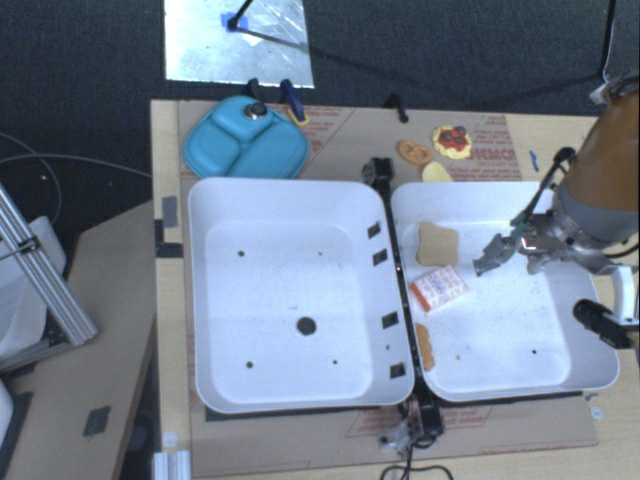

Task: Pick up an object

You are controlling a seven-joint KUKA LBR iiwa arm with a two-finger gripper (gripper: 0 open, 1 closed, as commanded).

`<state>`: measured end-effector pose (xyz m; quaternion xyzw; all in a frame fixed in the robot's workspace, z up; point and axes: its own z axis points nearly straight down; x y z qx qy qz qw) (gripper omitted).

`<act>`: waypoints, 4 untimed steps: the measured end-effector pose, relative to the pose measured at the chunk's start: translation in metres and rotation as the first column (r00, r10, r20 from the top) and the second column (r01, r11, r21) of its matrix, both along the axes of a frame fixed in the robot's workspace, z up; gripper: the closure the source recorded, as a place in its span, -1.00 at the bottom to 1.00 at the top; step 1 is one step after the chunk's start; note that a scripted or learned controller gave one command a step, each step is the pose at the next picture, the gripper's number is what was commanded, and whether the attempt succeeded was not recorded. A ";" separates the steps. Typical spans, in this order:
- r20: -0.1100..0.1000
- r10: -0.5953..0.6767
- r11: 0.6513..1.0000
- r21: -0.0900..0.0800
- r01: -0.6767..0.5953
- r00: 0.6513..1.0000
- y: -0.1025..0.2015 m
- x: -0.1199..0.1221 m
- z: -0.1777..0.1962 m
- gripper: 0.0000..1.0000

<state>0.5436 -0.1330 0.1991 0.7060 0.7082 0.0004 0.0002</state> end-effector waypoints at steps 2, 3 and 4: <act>0.005 -0.002 1.000 -0.002 0.002 1.000 -0.038 -0.056 -0.057 1.00; 0.007 0.000 1.000 -0.007 0.000 1.000 0.002 -0.050 -0.113 1.00; 0.004 0.001 1.000 0.006 -0.001 1.000 -0.021 -0.037 -0.111 1.00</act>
